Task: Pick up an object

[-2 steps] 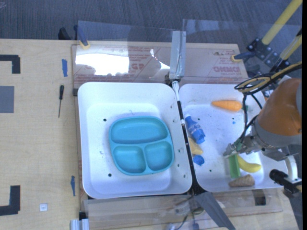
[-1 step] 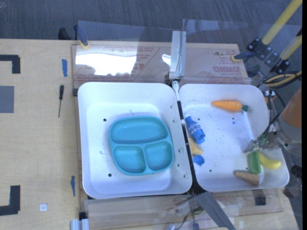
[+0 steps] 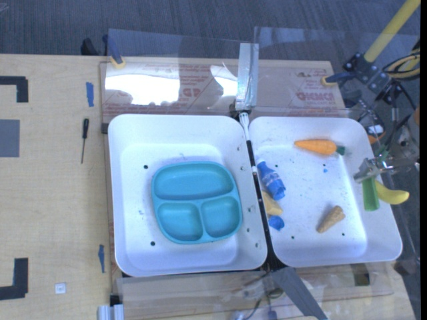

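Pincer [image 3: 371, 172]: seen at the right rim of the right bin [image 3: 383, 245], as thin metallic parts among dark cabling. Too small and cluttered to judge, so I cannot tell its state. Nothing can be made out between its tips. Arm body is largely out of frame; only wires and a yellow rod [image 3: 399, 20] slanting up toward the top right corner are visible near it.

Just below the pincer: a green stick-shaped item [image 3: 370, 195], long axis near vertical in the view, lying on the bin's right wall. Beside it, over the rim, a yellow banana-like piece [image 3: 392, 195], long axis roughly horizontal.

Inside the right bin:
- orange carrot [image 3: 316, 147], upper area, long axis horizontal, green tip pointing right toward the pincer side.
- tan cone [image 3: 330, 219], lower area, tilted, narrow end pointing lower left.
- blue bottle-like object [image 3: 271, 180] against the left wall, long axis running upper left to lower right; a yellow piece [image 3: 272, 207] and a small blue piece [image 3: 276, 223] just below it.

Left bin [image 3: 127, 139]: holds a teal divided plate [image 3: 196, 201], three compartments, one long one at top, two smaller ones below.

Worktop [image 3: 47, 199]: light wood with black corner marks and blue tape strips; a screwdriver [image 3: 84, 139] lies left of the bins. Red print on the clear panel [image 3: 173, 85] behind the bins is not readable.
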Action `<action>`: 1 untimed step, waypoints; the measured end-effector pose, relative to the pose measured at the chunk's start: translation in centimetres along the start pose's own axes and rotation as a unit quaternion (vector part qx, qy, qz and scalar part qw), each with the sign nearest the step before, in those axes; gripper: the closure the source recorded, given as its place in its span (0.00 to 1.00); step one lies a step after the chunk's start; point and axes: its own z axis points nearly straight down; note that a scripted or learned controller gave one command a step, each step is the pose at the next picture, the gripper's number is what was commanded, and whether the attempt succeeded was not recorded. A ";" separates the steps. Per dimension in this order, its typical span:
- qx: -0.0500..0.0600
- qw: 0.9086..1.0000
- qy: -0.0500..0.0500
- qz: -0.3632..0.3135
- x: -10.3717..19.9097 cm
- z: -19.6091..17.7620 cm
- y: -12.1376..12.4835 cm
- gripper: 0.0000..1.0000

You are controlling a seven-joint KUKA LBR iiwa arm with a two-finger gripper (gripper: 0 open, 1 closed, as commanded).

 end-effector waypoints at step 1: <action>0.005 0.999 0.003 0.047 8.1 -0.6 1.7 1.00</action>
